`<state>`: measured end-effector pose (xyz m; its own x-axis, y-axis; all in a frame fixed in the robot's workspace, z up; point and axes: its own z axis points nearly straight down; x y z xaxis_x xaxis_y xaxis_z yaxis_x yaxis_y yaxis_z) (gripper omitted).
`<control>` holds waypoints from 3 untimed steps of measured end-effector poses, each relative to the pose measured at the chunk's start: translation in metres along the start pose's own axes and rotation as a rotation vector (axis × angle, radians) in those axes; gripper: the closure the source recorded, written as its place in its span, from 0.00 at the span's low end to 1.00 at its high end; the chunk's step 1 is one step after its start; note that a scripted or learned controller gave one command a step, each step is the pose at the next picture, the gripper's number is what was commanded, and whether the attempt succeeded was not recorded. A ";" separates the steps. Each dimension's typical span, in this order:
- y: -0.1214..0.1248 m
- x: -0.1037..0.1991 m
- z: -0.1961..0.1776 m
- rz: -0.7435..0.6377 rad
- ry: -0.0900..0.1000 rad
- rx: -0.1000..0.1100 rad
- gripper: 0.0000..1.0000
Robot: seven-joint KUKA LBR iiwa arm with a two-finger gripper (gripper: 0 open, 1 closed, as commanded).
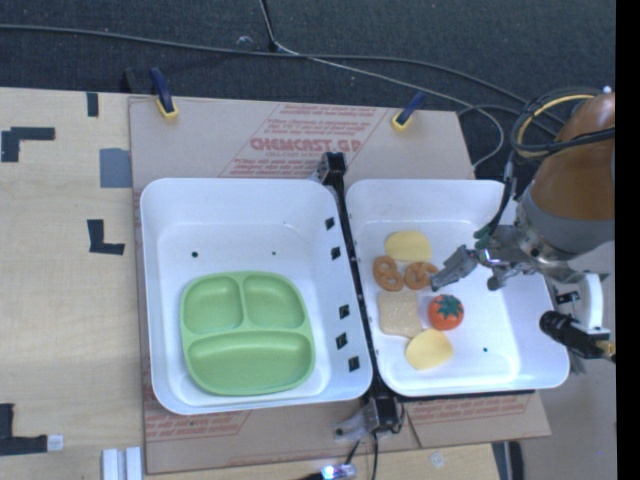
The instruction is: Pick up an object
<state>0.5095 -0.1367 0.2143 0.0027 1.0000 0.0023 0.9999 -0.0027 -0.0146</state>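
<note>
Cardboard covered the worktop (pixel 300 138) under two white bins. Inside the right bin (pixel 480 203), the jaws (pixel 462 268) hung just above a red tomato (pixel 446 311), holding nothing; their spread I cannot tell. Round, the tomato showed no long axis.

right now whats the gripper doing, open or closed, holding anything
Gripper: cannot tell open or closed; nothing seen between its fingers, just above the tomato in the right bin.
</note>
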 end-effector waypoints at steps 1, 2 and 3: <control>0.003 0.000 -0.007 -0.004 -0.002 -0.013 0.00; 0.001 0.001 0.036 -0.004 -0.002 -0.010 0.00; 0.001 -0.004 0.081 -0.003 -0.002 -0.009 0.00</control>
<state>0.5093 -0.1401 0.1329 -0.0002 1.0000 0.0005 1.0000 0.0002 -0.0060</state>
